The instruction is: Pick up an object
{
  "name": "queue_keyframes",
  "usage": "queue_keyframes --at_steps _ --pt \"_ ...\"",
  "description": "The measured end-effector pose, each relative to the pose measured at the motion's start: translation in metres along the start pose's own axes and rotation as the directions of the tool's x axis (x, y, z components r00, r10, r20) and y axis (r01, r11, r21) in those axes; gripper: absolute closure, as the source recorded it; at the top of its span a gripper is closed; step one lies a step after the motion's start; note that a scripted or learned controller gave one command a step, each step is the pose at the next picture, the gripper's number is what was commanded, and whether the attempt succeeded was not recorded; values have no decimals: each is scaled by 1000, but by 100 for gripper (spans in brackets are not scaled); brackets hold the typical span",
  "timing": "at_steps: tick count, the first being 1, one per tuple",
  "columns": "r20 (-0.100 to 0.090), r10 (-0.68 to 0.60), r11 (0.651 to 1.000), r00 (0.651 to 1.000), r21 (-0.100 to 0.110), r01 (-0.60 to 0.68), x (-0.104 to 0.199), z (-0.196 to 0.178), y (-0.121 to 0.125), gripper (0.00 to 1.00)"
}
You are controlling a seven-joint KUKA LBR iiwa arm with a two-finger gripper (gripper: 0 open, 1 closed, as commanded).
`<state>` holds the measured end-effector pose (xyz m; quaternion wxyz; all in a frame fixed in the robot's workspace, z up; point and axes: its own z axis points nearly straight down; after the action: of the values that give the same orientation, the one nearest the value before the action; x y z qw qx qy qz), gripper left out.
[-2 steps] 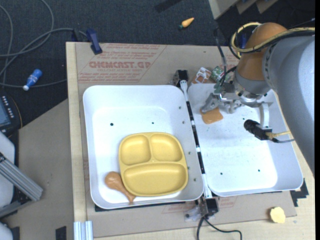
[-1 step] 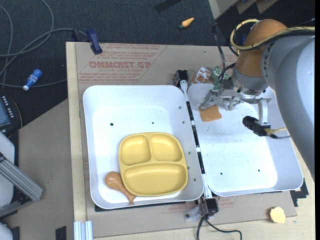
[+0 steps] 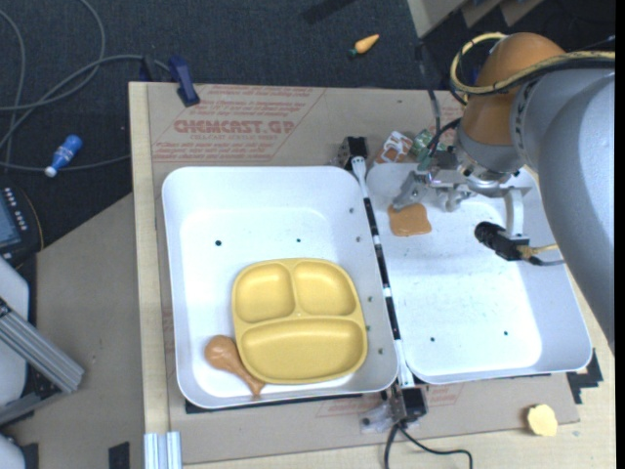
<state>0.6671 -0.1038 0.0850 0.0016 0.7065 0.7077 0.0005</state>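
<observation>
We see the end effector (image 3: pixel 427 193) low over the far left corner of the right bin (image 3: pixel 469 311), and we cannot tell whether it is released or clenched. Just beside it, on its near side, a flat orange-brown piece (image 3: pixel 410 221) lies on the bin floor close to the left wall; we cannot tell whether the two touch. In the left bin (image 3: pixel 254 218) a yellow divided plate (image 3: pixel 298 320) sits toward the near side, with a tan drumstick-shaped toy (image 3: pixel 229 358) against its near left edge. On the surface (image 3: pixel 244 115), near the right bin's near right corner, we see a small yellow lump (image 3: pixel 541 419).
</observation>
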Motion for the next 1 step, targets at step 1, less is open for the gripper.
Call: queue_keyframes --at_steps 1 --pt "-2 1 1000 1000 5 -1 11 0 -13 0"
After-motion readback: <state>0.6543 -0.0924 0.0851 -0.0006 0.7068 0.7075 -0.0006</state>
